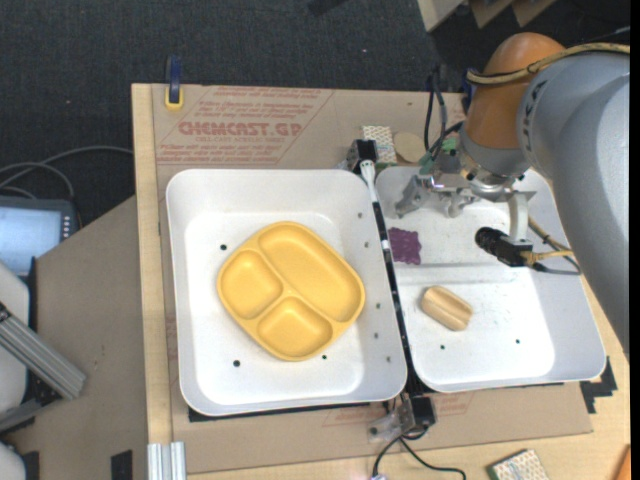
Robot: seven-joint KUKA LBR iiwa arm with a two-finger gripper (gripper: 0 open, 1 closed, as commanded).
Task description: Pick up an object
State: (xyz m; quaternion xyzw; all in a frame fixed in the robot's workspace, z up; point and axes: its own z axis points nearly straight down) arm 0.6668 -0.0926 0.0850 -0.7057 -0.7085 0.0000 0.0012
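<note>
My gripper (436,200) hangs over the far left corner of the right bin (520,353), its fingers spread open with nothing between them. A small purple object (404,244) lies just below and left of it, close to the bin's left wall. A tan, bread-like roll (446,307) rests in the middle of the same bin, nearer the front. In the left bin (200,363), a yellow divided plate (290,289) lies flat at the centre.
The grey arm with its orange band (505,88) comes in from the upper right over the right bin's far edge. The two bins meet along a raised double rim (388,278). Brown board surrounds the bins.
</note>
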